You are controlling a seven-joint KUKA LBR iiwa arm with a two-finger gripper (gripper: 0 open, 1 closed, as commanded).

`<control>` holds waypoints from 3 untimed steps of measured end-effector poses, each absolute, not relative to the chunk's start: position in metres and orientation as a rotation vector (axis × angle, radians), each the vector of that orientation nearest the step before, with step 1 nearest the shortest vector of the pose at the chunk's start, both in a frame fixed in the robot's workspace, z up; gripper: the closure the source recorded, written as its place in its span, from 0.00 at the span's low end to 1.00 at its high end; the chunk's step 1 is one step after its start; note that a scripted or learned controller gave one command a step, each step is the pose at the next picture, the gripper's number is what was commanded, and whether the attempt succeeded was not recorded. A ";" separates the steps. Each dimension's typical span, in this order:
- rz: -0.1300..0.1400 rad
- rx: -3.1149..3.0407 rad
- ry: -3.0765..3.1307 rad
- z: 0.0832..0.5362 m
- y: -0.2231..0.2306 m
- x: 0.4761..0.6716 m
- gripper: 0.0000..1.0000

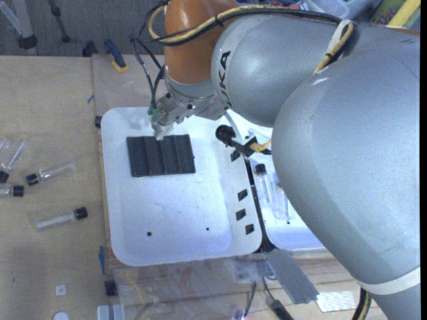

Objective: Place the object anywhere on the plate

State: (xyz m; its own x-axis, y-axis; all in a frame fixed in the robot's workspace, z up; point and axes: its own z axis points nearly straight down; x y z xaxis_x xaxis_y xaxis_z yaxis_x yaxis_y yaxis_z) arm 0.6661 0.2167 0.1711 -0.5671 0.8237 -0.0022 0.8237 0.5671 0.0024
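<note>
A dark ribbed rectangular plate (161, 155) lies flat in the upper part of the left white bin (173, 235). My gripper (160, 129) hangs right over the plate's far edge, near its middle, with its tip at or just above the surface. The tip is small and pale, and I cannot make out anything held there. A clear tube with a black cap (264, 181) lies in the right bin (293, 235), close to the wall between the bins and partly hidden by the arm.
The big grey arm (333, 125) covers most of the right bin. Several clear capped vials (59, 217) lie on the wooden bench left of the bins. Small black clips (243, 195) line the divider.
</note>
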 end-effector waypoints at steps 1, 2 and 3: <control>0.004 1.851 2.535 0.099 0.212 0.667 1.00; 0.024 2.465 1.950 0.094 0.217 0.668 1.00; 0.004 1.965 2.448 0.144 0.226 0.666 1.00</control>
